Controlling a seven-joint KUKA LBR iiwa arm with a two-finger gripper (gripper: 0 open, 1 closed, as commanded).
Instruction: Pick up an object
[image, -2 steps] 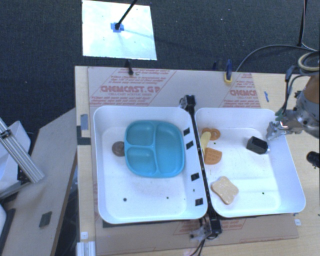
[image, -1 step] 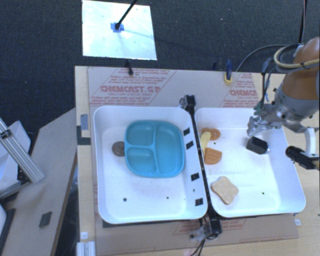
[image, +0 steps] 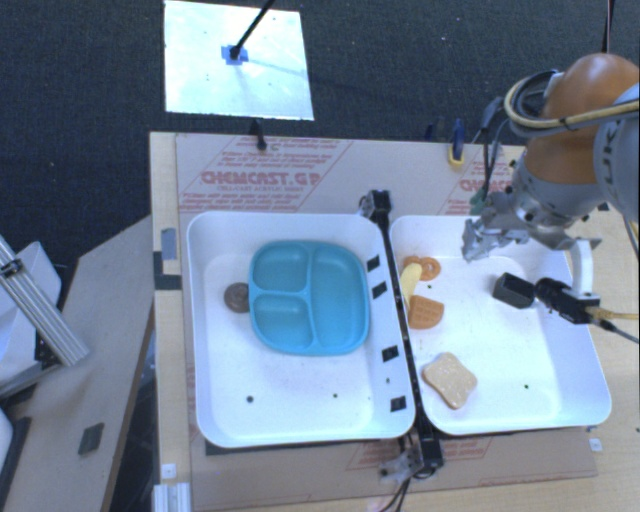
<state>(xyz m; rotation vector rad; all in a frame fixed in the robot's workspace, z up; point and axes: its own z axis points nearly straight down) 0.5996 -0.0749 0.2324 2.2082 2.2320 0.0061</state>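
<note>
Overhead, the camera view looks down on a pale wooden table (image: 120, 300) where two shallow white plastic bins sit side by side on a clear sheet printed with red lettering (image: 260, 175). The left bin (image: 215, 400) holds a light blue plastic plate with three compartments (image: 305, 297), lying flat near the bin's middle. A small round grey-brown disc (image: 237, 297) lies just beside the plate's left edge. The right bin (image: 560, 390) holds three small food-like pieces, all towards its left side. A yellow-and-orange curled piece (image: 420, 270) lies farthest back. An orange wedge-shaped piece (image: 426, 313) lies just in front of it, and a tan slice shaped like toast (image: 450, 380) lies nearest the front, apart from the other two. The grey arm with its orange band (image: 590, 85) reaches in from the right. The pincer (image: 482, 245) hangs over the far part of the right bin, to the right of the yellow-and-orange piece and clear of it. Whether the pincer is wide or narrow cannot be told from this angle, and whether it touches the bin floor is equally unclear.
</note>
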